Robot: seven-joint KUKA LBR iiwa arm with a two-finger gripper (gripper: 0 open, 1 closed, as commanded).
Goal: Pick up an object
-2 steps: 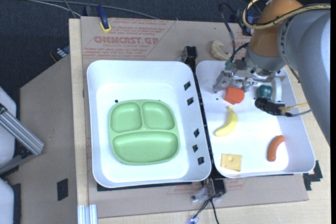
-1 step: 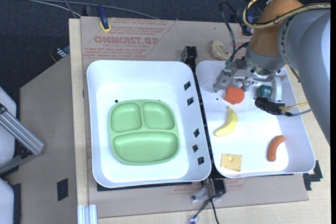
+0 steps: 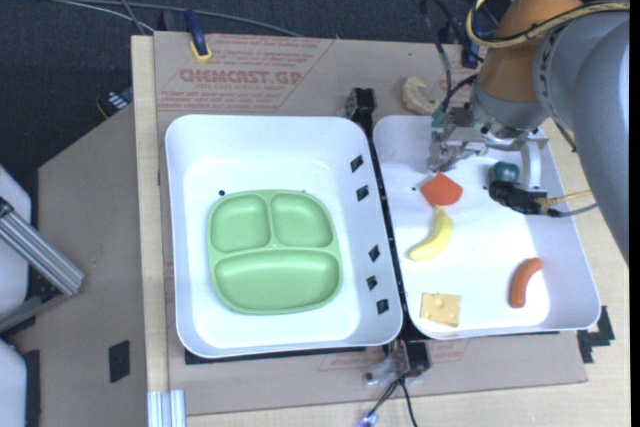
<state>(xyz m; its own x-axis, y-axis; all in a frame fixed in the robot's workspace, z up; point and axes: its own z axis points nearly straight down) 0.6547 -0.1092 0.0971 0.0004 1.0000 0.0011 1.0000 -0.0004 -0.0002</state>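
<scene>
The right bin (image 3: 560, 315) holds several toy foods. An orange-red piece (image 3: 441, 190) lies near its upper left. A yellow banana (image 3: 432, 237) sits just below it. An orange-brown sausage (image 3: 524, 282) lies at the right, and a yellow cheese square (image 3: 440, 309) rests at the front. My gripper (image 3: 446, 155) hangs over the bin's far left part, just above the orange-red piece and close to it. Nothing is visibly held in it.
The left bin (image 3: 190, 145) carries a green divided plate (image 3: 274, 250). A black divider with clips (image 3: 375, 215) separates the bins. A beige object (image 3: 420, 95) lies on the bench behind the right bin. The arm's body (image 3: 590, 65) covers the right bin's far right corner.
</scene>
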